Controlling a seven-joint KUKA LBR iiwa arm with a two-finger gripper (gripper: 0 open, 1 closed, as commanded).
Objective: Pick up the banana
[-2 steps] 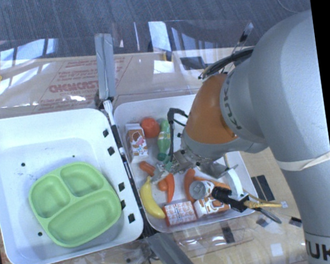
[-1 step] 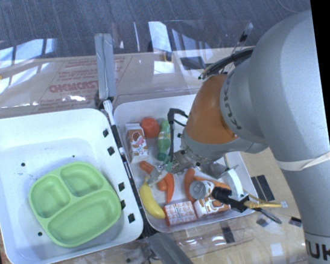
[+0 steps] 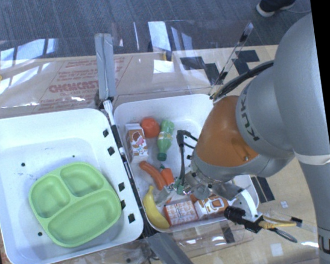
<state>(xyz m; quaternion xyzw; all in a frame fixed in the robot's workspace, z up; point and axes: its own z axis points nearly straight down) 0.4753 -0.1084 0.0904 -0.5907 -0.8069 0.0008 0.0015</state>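
One banana (image 3: 154, 212) lies in our right bin's (image 3: 149, 107) near-left corner, long axis along the left wall, just left of our gripper (image 3: 183, 186), whose opening we cannot tell.

The arm (image 3: 294, 98) is smooth grey, built of rounded segments, with a glossy orange band (image 3: 223, 135) just above the wrist. Black KUKA lettering runs beside that band. Thin black cables (image 3: 182, 147) loop down toward the gripper (image 3: 188, 186), a cluster of dark metal parts.
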